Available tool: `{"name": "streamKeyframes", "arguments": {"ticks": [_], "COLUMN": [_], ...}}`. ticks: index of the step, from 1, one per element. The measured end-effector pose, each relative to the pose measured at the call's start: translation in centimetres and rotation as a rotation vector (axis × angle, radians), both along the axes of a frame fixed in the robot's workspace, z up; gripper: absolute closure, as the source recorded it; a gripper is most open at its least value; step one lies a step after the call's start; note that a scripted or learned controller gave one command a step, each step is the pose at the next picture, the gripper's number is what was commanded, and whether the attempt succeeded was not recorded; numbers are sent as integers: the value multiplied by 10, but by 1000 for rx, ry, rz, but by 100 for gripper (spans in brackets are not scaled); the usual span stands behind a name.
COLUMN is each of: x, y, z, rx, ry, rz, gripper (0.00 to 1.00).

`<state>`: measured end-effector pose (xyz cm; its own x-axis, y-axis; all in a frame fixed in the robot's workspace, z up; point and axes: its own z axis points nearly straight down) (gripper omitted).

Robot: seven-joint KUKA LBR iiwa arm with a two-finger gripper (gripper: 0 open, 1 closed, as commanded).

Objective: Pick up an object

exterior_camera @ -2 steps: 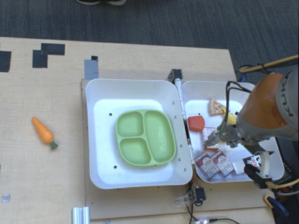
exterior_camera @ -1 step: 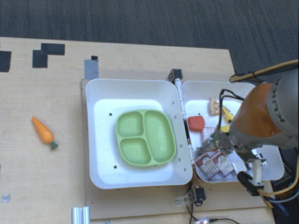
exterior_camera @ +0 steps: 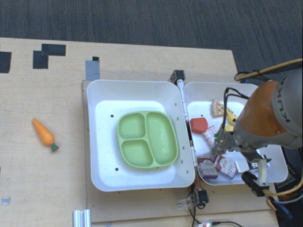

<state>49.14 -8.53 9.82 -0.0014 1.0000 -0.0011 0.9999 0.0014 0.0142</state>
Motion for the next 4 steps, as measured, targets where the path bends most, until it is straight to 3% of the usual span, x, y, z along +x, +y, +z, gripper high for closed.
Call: {"name": "streamKeyframes", "arguments": {"ticks": [1, 2, 3, 4], "x": [0, 1, 1, -3], "y": [0, 1, 1, 3], "z": [0, 10, 10, -12], "rx": [0, 1, 1, 1], "ry": [0, -3, -3, 7], "rz": [1, 2, 2, -1], "gripper": [0, 100, 0, 0]}}
